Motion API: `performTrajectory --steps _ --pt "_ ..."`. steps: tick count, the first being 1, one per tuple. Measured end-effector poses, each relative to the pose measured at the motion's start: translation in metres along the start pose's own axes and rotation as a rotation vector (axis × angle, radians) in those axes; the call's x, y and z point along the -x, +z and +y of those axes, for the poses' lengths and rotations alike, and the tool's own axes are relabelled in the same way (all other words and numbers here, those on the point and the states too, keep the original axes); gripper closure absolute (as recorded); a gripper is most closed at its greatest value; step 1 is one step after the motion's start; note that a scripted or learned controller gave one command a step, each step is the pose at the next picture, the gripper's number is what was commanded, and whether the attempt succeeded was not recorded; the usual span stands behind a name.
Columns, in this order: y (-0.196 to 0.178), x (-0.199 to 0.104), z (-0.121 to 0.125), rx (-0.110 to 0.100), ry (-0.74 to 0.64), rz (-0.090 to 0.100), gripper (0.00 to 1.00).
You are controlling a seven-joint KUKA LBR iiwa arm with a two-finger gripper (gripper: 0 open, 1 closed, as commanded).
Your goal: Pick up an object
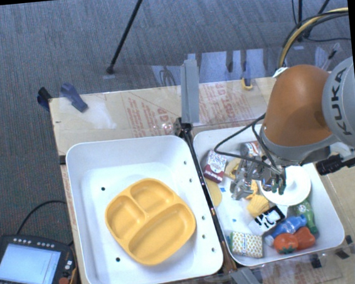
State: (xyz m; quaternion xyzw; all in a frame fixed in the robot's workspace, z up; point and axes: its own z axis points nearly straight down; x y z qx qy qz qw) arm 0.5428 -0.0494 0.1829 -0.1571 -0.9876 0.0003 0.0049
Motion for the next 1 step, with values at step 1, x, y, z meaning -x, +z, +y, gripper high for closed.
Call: performTrajectory --steps 1 --pt "0.0887 0.0332 -0.0214 0.001 0.119 -0.001 1.00"
